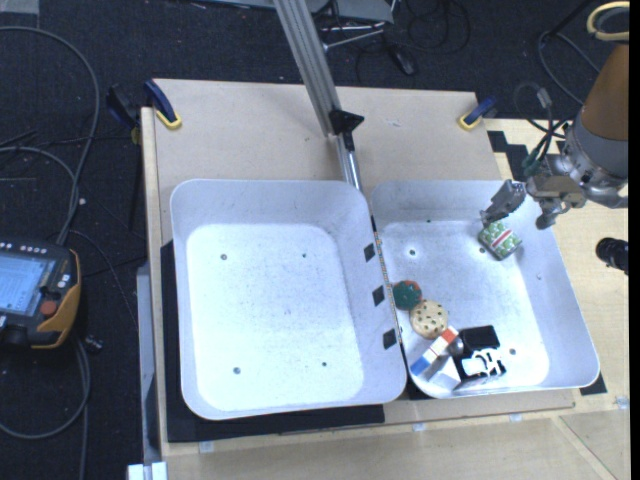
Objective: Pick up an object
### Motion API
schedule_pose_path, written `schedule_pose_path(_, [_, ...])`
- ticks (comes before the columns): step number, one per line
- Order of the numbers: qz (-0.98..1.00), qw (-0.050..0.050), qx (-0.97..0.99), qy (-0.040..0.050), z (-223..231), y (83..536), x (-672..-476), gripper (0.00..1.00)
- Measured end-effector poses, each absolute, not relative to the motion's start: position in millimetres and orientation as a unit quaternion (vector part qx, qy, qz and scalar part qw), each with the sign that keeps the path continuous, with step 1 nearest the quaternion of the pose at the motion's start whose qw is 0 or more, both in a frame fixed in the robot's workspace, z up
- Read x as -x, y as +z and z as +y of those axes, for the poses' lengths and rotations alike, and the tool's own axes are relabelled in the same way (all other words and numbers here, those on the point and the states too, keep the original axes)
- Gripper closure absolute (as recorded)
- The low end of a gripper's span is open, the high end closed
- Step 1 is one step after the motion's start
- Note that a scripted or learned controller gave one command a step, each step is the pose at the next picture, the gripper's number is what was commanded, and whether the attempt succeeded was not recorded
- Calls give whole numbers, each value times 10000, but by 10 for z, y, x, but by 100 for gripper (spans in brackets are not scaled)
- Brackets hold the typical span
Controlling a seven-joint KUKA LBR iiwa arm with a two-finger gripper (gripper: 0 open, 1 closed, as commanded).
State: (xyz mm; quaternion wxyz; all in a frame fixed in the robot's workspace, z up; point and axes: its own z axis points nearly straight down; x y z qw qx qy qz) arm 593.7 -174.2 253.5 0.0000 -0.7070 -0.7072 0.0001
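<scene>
— While the grey two-finger gripper [528, 204] hangs over the right white bin [560, 298], what's the step?
— Reaching — its grip I cannot tell. The small green-and-white wrapped block [499, 239] lies just below; next comes a straight descent.

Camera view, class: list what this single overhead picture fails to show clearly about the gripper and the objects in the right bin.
1. Gripper: small and blurred; whether it is open or shut cannot be told.
2. Green-and-white object: directly below the gripper; contact cannot be judged, markings too small.
3. Arm: cut off by the right edge.
4. Black-and-white object and red-white-blue block: piled together in the right bin; shapes and overlap unclear.
</scene>
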Motion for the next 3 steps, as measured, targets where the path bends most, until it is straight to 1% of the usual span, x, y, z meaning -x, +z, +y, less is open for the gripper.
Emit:
schedule_pose_path(1, [-6979, 8, 7162, 10, -2079, 2284, -5761, 0])
schedule_pose_path(2, [-7077, 13, 7065, 6, -1747, 1877, -5639, 0])
schedule_pose_path(3, [-7080, -3, 7062, -6, -1439, 2038, -5568, 0])
